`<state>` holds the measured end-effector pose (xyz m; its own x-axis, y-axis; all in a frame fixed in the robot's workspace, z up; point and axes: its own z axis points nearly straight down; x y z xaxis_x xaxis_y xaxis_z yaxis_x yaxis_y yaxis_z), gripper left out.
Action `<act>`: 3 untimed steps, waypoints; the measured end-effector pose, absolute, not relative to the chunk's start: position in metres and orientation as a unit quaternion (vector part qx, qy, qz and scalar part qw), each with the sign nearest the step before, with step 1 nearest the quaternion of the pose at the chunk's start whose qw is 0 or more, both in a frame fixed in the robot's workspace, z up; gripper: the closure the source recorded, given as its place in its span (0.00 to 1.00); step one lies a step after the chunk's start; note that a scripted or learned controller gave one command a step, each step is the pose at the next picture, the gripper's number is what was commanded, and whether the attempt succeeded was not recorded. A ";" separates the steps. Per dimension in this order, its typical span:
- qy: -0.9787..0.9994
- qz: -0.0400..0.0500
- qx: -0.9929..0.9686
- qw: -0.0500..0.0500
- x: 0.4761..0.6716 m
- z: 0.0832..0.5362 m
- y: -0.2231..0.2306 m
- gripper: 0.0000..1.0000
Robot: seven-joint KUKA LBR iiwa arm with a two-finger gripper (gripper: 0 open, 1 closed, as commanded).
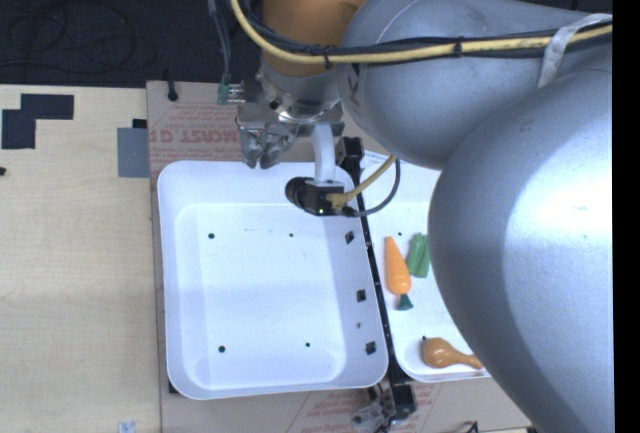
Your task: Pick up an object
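Your gripper (264,153) hangs over the far rim of the left bin (190,281); its fingers point down and appear close together with nothing between them, though you cannot tell their state for certain. The arm (480,51) spans the right bin (400,346). There lie an orange carrot (397,266) touching a green piece (418,255), and nearer, apart, a tan gourd-shaped object (445,353).

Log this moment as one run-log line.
gripper: over left bin far rim, holds nothing | carrot, green piece, gourd: right bin
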<state>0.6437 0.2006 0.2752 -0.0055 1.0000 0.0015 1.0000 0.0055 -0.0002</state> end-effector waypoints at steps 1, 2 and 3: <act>-0.710 0.002 -0.704 0.001 0.643 0.284 0.198 1.00; -0.713 0.004 -0.701 0.001 0.643 0.293 0.199 1.00; -0.706 0.004 -0.708 0.002 0.612 0.272 0.154 1.00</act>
